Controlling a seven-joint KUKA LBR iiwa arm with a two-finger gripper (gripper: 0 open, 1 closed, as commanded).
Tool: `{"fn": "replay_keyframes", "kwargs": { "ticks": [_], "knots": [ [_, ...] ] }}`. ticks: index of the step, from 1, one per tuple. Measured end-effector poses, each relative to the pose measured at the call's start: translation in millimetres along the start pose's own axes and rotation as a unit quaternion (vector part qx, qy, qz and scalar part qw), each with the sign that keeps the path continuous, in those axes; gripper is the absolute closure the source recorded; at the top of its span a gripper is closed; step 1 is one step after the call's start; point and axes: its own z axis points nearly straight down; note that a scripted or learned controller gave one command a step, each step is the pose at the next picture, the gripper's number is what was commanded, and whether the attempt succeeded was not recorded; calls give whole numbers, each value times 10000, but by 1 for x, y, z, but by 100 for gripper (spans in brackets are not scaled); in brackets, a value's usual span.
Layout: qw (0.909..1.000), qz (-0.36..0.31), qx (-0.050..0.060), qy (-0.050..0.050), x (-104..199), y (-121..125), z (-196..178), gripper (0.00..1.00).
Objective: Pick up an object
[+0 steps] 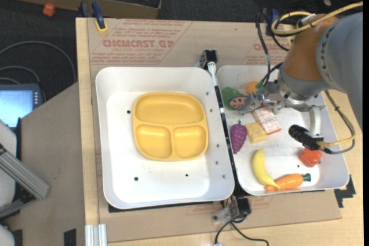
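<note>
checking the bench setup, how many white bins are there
2, side by side. The left bin holds a yellow divided plate. The right bin holds toy food, with the arm over its far end, possibly hiding some.

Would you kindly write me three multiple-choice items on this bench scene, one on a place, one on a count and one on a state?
1. Where does the yellow divided plate lie?
A. In the left bin
B. In the right bin
C. On the cardboard outside both bins

2. How many compartments does the plate have?
A. Two
B. Three
C. Five

3. How does the banana lie?
A. Standing upright against the bin wall
B. Flat on the floor of the right bin, beside the carrot
C. On the plate

Answers:
1. A, as the plate sits in the middle of the left bin.
2. B, as there is one wide section above two smaller ones.
3. B, as it rests flat near the bin's front edge with the carrot at its lower end.
</note>
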Motion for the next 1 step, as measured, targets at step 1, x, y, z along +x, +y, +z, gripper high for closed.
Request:
{"fn": "replay_keyframes", "kwargs": {
  "ticks": [1],
  "knots": [
    [10000,16,10,-1,-2,-2,-11,100]
  ]
}}
